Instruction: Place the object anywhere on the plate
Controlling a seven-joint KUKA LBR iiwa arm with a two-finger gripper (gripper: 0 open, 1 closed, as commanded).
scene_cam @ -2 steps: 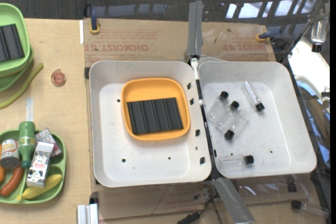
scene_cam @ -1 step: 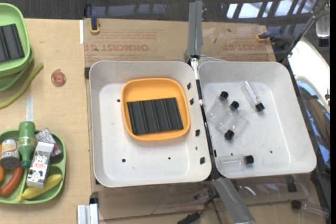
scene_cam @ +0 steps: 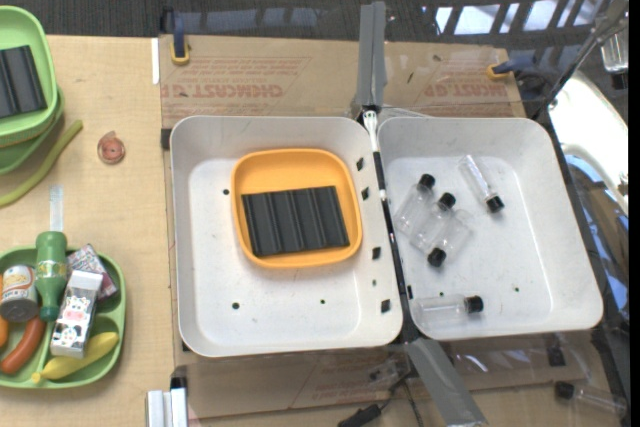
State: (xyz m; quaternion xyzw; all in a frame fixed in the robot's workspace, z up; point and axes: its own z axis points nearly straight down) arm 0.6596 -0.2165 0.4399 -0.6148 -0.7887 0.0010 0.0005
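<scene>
Two white bins sit side by side on a sheet of cardboard [scene_cam: 300, 80] on the table [scene_cam: 110, 215]. The left bin [scene_cam: 190, 255] holds an orange plate [scene_cam: 296, 161], set toward the bin's far edge and a little left of its middle. A dark ribbed insert [scene_cam: 295, 220] lies flat on the plate and covers most of its floor.

The task's things, small clear vials with black caps, are all in the right bin [scene_cam: 560, 255], well apart from the plate. A cluster of three vials [scene_cam: 432, 220] lies in the left half of that bin, their clear bodies touching or nearly so. A fourth vial [scene_cam: 482, 185] lies alone nearer the far edge, tilted with its cap toward the near side. A fifth vial [scene_cam: 450, 307] rests along the bin's near edge, its cap pointing right.

Whether the pincer is released or clenched, I cannot tell.

At the table's near left corner stands a green tray [scene_cam: 100, 355] of toy food. A green bowl [scene_cam: 35, 35] with a dark insert sits at the left edge farther back, and a small pink disc [scene_cam: 111, 149] lies between them.
</scene>
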